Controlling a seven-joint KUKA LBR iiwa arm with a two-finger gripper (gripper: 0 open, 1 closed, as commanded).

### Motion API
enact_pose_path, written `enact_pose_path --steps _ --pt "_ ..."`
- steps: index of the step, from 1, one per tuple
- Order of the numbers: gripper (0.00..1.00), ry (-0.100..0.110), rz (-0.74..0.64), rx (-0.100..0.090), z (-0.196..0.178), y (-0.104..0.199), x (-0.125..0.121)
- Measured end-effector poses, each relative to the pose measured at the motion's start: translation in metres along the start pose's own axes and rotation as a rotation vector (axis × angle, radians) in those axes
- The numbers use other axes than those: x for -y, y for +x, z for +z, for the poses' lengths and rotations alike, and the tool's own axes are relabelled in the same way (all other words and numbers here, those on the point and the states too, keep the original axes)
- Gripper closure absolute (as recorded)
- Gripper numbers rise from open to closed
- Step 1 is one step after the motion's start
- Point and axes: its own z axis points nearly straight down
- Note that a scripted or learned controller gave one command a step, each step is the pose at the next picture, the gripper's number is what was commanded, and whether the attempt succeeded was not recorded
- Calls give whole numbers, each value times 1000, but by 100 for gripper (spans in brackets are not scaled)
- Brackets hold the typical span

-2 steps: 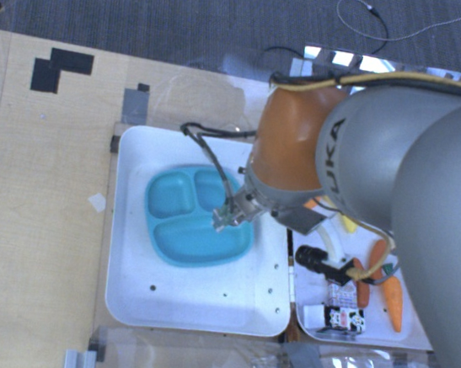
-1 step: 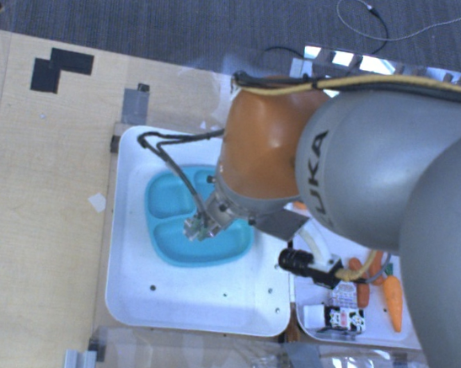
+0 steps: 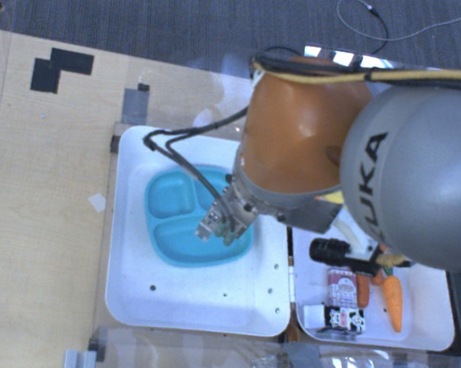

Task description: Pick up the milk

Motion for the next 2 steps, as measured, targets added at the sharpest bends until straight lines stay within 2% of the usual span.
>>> enact_pose_path --steps 1,2 --pt "100 0 -41 -1 -15 25 -37" --pt "100 2 -7 -3 -2 25 -36"
